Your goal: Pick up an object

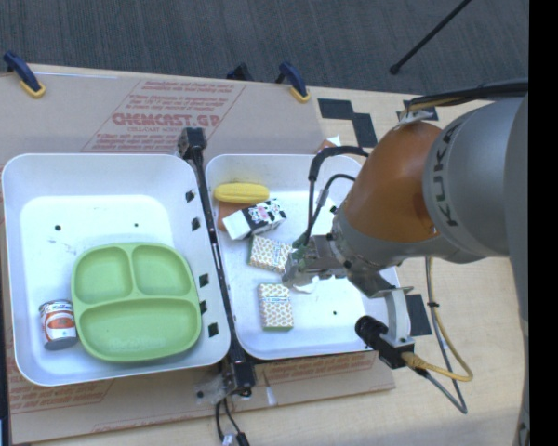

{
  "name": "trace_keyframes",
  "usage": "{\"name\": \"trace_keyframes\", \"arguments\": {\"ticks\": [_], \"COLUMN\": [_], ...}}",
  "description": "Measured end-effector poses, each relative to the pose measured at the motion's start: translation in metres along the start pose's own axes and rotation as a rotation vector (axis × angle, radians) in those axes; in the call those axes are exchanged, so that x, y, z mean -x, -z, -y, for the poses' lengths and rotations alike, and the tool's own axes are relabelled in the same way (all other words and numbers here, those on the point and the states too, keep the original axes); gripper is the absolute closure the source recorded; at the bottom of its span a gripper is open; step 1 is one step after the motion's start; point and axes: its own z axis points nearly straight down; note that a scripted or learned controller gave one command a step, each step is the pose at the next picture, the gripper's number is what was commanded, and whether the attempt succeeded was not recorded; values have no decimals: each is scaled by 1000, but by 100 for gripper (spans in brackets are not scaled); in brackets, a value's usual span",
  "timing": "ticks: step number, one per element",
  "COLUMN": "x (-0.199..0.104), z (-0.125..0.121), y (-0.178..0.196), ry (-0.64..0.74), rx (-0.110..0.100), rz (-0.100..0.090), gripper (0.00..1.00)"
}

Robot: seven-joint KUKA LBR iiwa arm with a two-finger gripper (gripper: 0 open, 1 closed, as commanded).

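Observation:
My gripper (296, 269) reaches down into the right bin (335, 328), its tip close beside a patterned tan block (268, 254). A second patterned block (276, 307) lies just below and to the left of it. A yellow banana (241, 192) rests near the bin's far edge, with a black-and-white carton on a red piece (257, 218) in front of it. The arm's bulk hides the bin's right half.
The left bin (37, 212) holds a green divided plate (136, 301) and a small red-labelled can (59, 324) at its front left corner. A black divider clip (193, 141) sits between the bins. Cables trail at the bench's right front.

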Motion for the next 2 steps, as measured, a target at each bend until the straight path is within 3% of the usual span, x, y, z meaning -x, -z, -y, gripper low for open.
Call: {"name": "trace_keyframes", "arguments": {"ticks": [1, 2], "x": [81, 59], "z": [-30, -101], "y": [63, 36], "ry": [-3, 0], "rx": [5, 3], "rz": [2, 1], "gripper": [100, 100]}}
